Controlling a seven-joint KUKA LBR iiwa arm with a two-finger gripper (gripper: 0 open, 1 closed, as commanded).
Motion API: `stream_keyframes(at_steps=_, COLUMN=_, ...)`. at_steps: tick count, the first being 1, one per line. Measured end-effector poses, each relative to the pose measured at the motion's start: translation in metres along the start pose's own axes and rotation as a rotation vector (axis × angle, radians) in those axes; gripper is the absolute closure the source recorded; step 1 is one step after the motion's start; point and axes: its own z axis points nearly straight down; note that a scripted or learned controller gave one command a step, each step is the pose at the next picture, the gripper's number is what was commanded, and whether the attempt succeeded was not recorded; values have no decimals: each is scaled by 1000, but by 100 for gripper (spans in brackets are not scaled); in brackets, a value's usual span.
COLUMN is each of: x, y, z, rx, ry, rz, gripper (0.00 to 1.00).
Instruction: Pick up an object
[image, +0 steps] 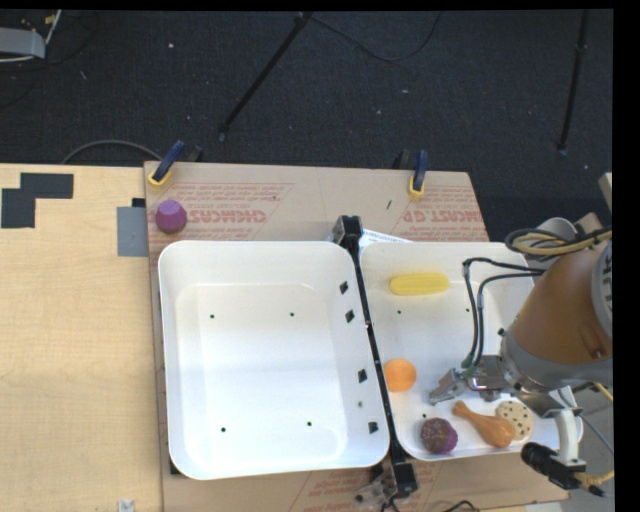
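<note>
Because the drumstick (483, 422) lies just below it, the gripper (448, 386) hangs low over the right bin (440, 262), fingers spread, holding nothing.

A robotics lab: clamped brown cardboard sheet (300, 205) at twelve o'clock, black tripod legs (262, 70) on dark carpet (400, 90) beyond.

Beyond my tabletop (70, 340) of pale wood, dark speckled carpet (300, 90) is stretching away, with thin black cables (262, 72) or perhaps stand legs crossing it. A cardboard sheet (310, 205) is lying clamped by two blue-yellow clamps (418, 172).
</note>
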Motion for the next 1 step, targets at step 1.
stream_keyframes(at_steps=1, x=-11, y=2, z=-181, rx=-14, ry=-3, rz=-1, gripper=0)
